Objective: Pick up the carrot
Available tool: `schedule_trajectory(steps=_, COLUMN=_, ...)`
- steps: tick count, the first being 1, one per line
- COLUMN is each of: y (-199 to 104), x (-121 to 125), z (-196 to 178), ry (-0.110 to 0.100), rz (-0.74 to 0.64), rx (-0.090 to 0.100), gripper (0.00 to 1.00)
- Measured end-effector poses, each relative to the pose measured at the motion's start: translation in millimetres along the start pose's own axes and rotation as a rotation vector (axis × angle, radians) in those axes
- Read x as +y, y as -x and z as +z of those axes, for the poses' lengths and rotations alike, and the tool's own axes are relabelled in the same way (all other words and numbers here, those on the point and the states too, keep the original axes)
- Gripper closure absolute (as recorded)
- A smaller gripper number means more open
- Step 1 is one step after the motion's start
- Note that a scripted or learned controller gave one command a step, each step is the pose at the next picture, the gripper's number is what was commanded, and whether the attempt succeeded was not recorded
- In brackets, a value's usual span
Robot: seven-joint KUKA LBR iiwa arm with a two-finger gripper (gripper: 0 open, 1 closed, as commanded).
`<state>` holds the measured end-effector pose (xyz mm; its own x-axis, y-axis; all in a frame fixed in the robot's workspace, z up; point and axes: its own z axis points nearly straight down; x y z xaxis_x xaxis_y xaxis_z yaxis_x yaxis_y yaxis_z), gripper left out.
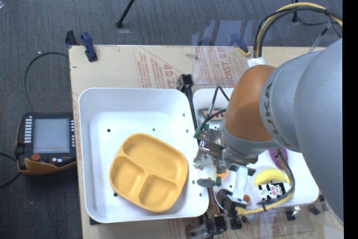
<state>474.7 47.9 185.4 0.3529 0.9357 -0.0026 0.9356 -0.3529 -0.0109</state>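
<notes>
Divided plate point(148, 172) in left bin point(95, 103). Banana point(271, 177) in right bin point(309, 187), under arm point(291, 103). Handheld controller point(47, 140) on floor left of worktop point(134, 64).

One camera looks down at a slant from above the surface point(140, 64), fairly near, taking in both white bins point(89, 120) and floor point(168, 3) beyond.

Arm point(291, 109) over right bin point(305, 190); yellow tray point(148, 172) left.

The grey arm point(305, 98) reaches in from the right, its orange band point(249, 103) bent downward. Its gripper point(215, 176) hangs low beneath the wrist.
</notes>
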Motion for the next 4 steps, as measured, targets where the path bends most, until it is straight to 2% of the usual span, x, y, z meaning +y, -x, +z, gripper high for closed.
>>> schedule_trajectory(steps=1, y=25, x=10, z=0, ry=0.001, rz=0.256, rx=0.001, gripper=1.0)
schedule_trajectory(steps=2, y=-15, x=31, z=-65, ry=0.003, rz=0.429, rx=0.003, gripper=1.0)
schedule_trajectory(steps=3, y=37, x=30, z=-15, ry=-0.003, rz=0.099, rx=-0.001, gripper=1.0)
schedule_trajectory(steps=4, y=-29, x=28, z=34, ry=0.033, rz=0.184, rx=0.006, gripper=1.0)
